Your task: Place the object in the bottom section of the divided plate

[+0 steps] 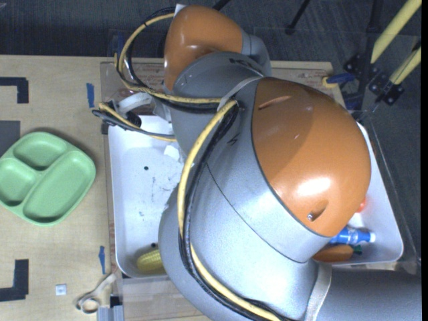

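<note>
Arm hid most of both bins; claw state couldn't be told. Likely object, a yellow item, lay in the left bin's near corner (half covered). Plate sat well left; a blind grasp could miss.

You're looking at the arm: smooth silver-grey shells capped with glossy orange domes. A yellow-and-black cable loops along its casing. The big dome bears one small dark hole.
</note>
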`<state>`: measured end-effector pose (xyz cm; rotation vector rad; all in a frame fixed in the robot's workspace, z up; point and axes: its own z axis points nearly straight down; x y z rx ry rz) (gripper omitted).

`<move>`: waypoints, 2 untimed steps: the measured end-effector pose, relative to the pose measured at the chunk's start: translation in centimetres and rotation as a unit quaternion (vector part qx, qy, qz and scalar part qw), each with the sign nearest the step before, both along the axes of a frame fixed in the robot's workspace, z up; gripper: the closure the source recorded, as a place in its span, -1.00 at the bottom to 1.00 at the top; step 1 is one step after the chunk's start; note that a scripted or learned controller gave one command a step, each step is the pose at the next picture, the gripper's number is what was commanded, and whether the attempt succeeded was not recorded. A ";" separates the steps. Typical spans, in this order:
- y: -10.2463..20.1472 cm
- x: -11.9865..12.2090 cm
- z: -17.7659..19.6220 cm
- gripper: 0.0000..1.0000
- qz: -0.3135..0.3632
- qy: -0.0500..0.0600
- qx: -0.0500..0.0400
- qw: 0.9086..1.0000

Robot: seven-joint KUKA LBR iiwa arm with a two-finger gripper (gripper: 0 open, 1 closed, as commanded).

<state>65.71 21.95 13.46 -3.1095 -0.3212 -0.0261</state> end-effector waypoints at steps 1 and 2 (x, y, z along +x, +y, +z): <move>-0.2 0.1 1.0 1.00 -0.002 0.001 0.001 1.000; -0.3 0.1 1.9 1.00 -0.004 0.001 0.002 1.000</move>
